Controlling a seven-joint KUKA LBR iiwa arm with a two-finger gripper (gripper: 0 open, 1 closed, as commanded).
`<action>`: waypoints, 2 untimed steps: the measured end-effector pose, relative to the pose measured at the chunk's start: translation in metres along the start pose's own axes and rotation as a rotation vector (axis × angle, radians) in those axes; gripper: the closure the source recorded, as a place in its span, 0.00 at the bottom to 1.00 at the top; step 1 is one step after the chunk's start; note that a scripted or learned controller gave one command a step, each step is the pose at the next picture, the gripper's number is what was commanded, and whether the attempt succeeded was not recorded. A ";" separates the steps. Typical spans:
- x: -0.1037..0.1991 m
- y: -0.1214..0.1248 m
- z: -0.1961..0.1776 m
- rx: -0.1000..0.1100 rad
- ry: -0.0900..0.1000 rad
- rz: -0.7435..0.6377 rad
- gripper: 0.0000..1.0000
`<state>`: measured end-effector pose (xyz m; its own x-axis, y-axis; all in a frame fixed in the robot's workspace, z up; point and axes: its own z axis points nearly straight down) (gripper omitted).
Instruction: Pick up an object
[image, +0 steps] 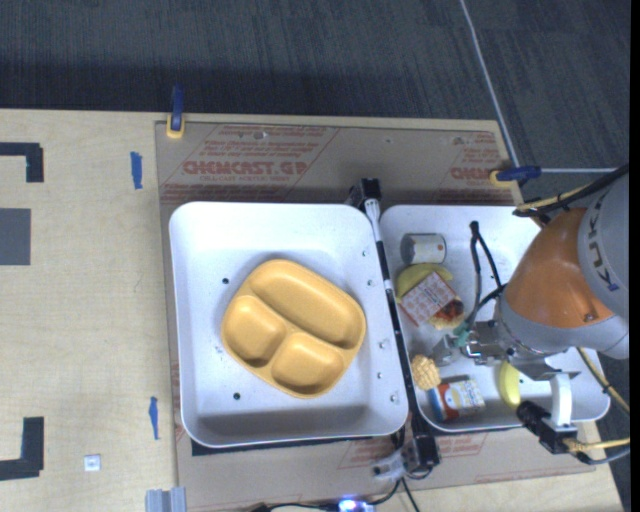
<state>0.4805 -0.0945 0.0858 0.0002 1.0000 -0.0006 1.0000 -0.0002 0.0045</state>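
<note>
Camera view, lower right of the frame: the right bin (600, 405) holds a small jar with a red label (457, 396) near its lower edge, with a corn cob (425, 373) just above and left of it. The arm's gripper (478, 343) hangs over the bin's middle; whether it grasps anything cannot be told. Farther up lie a banana (420, 277), a red-and-white packet (432, 298) and a grey can (425, 246). Left bin (200, 230): a yellow divided tray (291, 325).

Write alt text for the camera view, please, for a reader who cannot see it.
A grey and orange robot arm reaches over the right white bin, which holds small items such as a can and a corn cob. The left bin holds a yellow divided tray.
</note>
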 end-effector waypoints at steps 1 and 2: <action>-0.001 0.002 -0.011 -0.006 -0.002 0.000 1.00; -0.001 0.002 -0.011 -0.006 -0.002 0.000 0.00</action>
<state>0.4823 -0.0951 0.0966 0.0007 1.0000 -0.0028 0.9999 -0.0006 0.0102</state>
